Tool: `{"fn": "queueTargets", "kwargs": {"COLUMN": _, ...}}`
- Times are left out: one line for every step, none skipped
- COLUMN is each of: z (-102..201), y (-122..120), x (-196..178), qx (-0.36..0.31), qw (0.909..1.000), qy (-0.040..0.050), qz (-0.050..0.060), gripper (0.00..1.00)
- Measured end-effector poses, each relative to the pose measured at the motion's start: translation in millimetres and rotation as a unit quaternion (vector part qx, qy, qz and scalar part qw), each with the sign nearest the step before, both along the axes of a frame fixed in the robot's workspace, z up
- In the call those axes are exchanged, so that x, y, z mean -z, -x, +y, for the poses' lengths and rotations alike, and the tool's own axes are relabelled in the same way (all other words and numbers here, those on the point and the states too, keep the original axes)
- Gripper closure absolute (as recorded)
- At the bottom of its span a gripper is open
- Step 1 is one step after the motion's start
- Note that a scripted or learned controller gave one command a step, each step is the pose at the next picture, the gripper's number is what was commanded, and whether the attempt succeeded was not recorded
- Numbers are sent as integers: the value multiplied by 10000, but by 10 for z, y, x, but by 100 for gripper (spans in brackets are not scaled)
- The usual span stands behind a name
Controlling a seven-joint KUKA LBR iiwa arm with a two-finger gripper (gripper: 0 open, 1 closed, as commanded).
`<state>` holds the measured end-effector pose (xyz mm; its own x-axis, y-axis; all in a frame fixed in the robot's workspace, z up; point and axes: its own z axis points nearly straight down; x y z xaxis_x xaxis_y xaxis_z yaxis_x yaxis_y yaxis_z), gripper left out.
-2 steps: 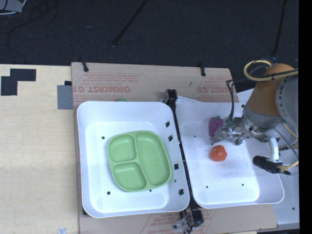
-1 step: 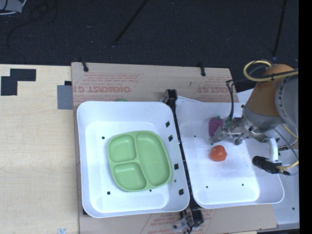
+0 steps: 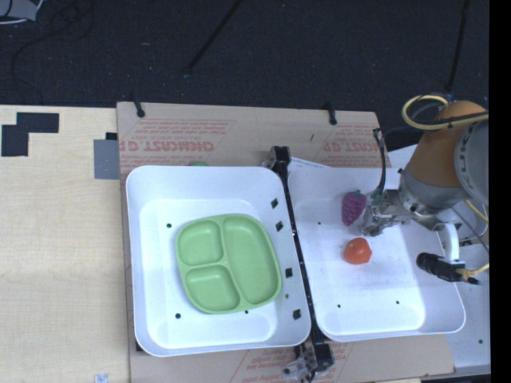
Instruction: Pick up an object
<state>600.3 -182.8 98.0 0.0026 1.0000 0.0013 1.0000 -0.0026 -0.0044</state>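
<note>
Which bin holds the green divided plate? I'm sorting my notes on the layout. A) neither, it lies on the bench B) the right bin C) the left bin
C: the green plate lies flat in the left bin, while the right bin holds a red ball and a purple piece.

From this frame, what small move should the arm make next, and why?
Probably a short shift toward the purple grapes before lowering. The gripper sits in the right bin, just beside the grapes, with the red tomato a little nearer the camera. Neither fruit appears to be between its fingers, so it seems to need centring over one of them, and the grapes look closest.
</note>
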Motion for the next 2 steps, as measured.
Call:
{"fn": "queueTargets", "kwargs": {"z": 11, "y": -6, "x": -427, "qx": -18, "qw": 10000, "qy": 8, "qz": -31, "gripper": 100}}
{"fn": "queueTargets", "kwargs": {"z": 46, "y": -16, "x": -860, "qx": -21, "qw": 10000, "qy": 8, "qz": -30, "gripper": 100}}
